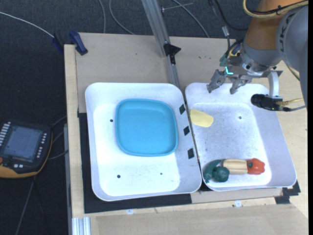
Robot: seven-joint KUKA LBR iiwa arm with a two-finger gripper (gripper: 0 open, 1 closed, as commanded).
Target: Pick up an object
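Observation:
My gripper [225, 84] hangs over the far rim of the right bin [274, 131], fingers spread open with nothing between them. A pale yellow piece [201, 118] lies near the right bin's left wall, below and left of the gripper. At the near end of that bin sit a dark green round thing [216, 173], a tan roll-like piece [234, 166] and a red-orange piece [256, 166], touching in a row. A blue square plate [146, 127] lies in the left bin [102, 146].
A slanted metal pole [159, 28] rises behind the bins, ending at a black clamp near the divider. Cables trail on the dark floor beyond the bench. A handheld pendant [22, 146] lies at far left.

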